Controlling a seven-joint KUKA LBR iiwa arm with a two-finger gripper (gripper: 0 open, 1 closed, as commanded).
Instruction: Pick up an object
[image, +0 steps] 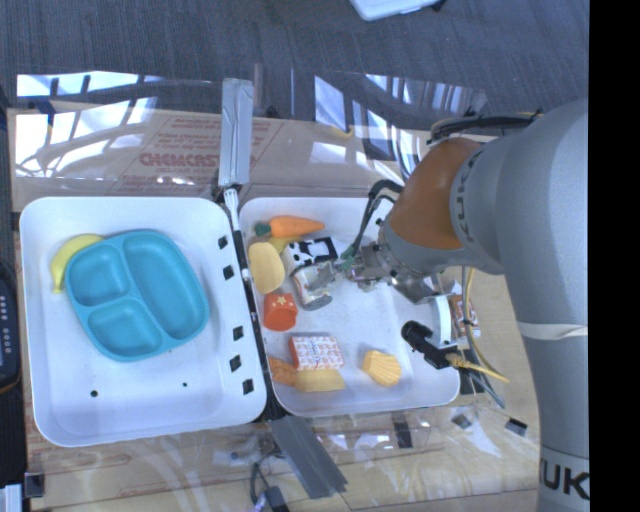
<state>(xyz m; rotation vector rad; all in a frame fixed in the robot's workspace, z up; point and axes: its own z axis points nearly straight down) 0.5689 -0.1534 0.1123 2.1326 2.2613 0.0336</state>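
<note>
At the near edge of the right bin (400, 398) lie a yellow ridged shell-shaped toy (381, 368), a yellow block (318, 380) and a red-patterned box (316, 350) just behind it. Farther in, a red toy (280, 311) sits beside the divider, with a pale yellow oval piece (265, 266) behind it. In the middle of this bin the gripper (318, 285) reaches in from the right and meets a black-and-white object (309, 251); I cannot tell whether its jaws are released or clenched. A carrot (291, 227) lies at the far wall. The left bin (60, 400) holds a blue divided plate (138, 292) with a banana (70, 254) tucked at its far-left edge.
</note>
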